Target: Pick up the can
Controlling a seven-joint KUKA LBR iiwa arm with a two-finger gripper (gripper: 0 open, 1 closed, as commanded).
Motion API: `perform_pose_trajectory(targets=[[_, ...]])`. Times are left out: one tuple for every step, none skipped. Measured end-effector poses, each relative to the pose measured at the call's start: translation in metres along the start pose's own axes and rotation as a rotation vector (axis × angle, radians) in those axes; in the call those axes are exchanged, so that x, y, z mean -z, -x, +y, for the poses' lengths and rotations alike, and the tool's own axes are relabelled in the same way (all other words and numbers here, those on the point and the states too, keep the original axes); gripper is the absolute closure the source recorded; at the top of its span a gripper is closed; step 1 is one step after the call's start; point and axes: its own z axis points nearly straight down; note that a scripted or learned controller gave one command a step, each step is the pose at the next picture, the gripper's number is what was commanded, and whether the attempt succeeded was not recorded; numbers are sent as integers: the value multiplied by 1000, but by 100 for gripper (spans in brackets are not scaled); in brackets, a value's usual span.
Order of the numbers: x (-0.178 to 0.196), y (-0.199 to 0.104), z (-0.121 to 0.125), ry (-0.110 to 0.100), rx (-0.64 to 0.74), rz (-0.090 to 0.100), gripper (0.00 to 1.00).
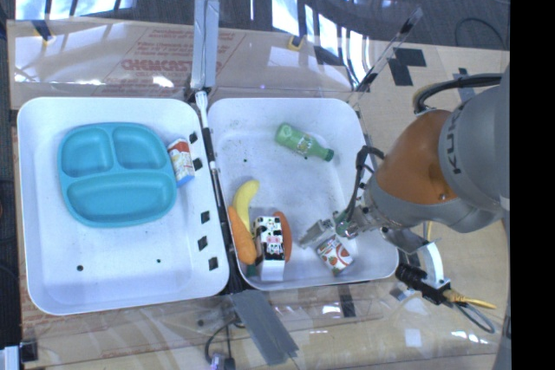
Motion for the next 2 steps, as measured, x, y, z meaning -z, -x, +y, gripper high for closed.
perform_pose_trajectory(targets=[[0, 0, 0, 0, 0, 0, 0], [21, -12, 3, 3, -166, -5, 0]])
